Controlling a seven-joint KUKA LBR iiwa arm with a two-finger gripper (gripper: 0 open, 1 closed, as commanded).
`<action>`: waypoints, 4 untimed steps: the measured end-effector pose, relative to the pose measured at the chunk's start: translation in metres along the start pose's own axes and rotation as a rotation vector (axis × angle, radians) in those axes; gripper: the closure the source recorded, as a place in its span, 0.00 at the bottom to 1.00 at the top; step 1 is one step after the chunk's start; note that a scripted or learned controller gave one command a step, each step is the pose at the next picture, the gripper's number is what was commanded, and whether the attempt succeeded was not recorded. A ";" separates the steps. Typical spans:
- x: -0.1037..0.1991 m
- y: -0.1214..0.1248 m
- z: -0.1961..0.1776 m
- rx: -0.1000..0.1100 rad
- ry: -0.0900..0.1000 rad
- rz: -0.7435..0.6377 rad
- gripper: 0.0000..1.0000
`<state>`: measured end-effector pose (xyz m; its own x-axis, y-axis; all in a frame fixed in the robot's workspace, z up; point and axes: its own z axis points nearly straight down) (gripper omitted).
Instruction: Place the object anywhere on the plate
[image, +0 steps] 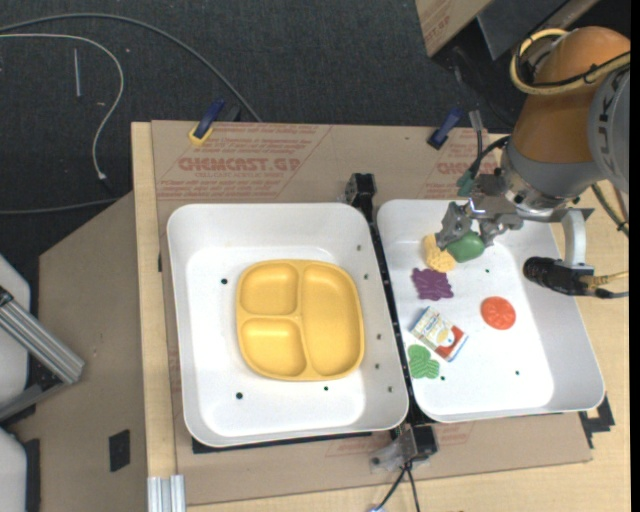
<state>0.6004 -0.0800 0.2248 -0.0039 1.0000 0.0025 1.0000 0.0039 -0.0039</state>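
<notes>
Purple toy (432, 284) lies just below yellow toy (438, 256).

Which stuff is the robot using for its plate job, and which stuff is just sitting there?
For the job:
yellow plate in the left bin
gripper, low over the right bin
green thing and yellow thing right by it; which one it wants, I cannot tell

Just sitting there, in the right bin:
purple piece
orange piece
small packet
green leafy piece
</notes>
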 end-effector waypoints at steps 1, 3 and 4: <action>0.053 -0.018 0.010 0.001 0.001 -0.001 1.00; 0.158 -0.052 -0.007 0.000 0.001 -0.004 1.00; 0.212 -0.062 -0.009 -0.002 -0.001 -0.001 1.00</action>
<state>0.5372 0.1321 0.2349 -0.0051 1.0000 0.0020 1.0000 0.0051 -0.0017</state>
